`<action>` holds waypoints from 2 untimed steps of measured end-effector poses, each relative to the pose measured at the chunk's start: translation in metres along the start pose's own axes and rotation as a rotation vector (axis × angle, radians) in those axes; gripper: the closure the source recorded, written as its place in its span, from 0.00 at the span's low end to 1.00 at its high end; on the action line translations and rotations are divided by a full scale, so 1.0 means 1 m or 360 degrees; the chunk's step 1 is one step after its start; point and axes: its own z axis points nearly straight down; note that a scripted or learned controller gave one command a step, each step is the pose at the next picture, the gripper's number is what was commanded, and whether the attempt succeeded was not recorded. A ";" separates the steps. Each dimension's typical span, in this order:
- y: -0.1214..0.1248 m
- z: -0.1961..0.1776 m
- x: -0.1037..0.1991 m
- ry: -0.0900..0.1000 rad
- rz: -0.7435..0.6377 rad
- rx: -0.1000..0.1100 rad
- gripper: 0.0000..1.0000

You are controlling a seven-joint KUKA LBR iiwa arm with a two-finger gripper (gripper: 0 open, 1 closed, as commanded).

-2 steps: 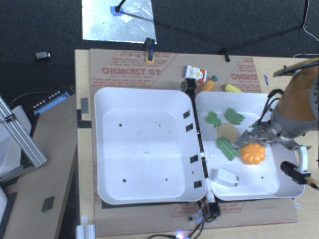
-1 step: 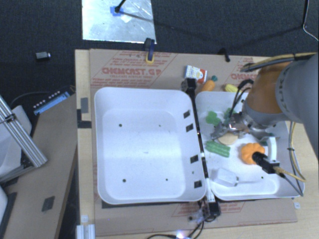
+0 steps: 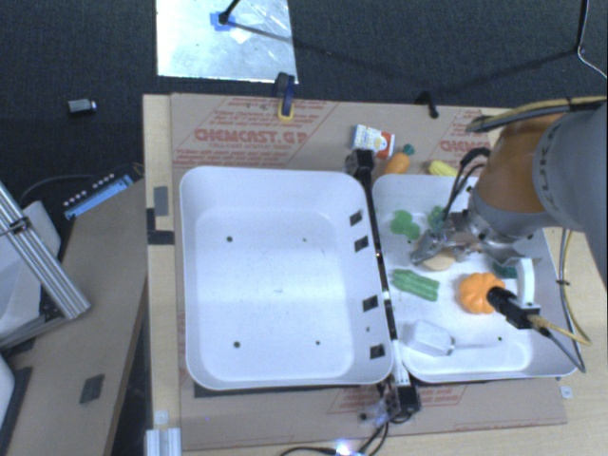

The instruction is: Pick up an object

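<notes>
- Two shallow white bins are sitting side by side on the bench: the left bin (image 3: 275,274) and the right bin (image 3: 475,354), which is carrying all the loose objects.
- The arm (image 3: 541,179) is reaching in from the right and bending down over the right bin, which is placing the gripper (image 3: 432,247) low among the objects there, presumably to attempt a pick.
- Gripper state: it cannot be told whether the tool is open or closed; the tip is reading as a dark metallic blur.
- A pale beige object (image 3: 439,262) is lying just beside the gripper tip; whether it is being touched or grasped is not resolvable.
- Candidate objects are lying nearby: a green block (image 3: 415,284) just near of the tip, an orange object (image 3: 478,292) to its right, a light green piece (image 3: 406,223) on the far side, and a white object (image 3: 429,337) at the near wall.
- The arm body is hiding the far right portion of the right bin, so anything lying there is going unseen.
- Small items (image 3: 394,150) are resting outside the bins on the far side; their identity is hard to make out.
</notes>
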 end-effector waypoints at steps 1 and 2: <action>-0.036 -0.092 0.060 0.0002 -0.0004 0.0005 1.00; -0.032 -0.089 0.128 0.0004 -0.0011 0.0004 1.00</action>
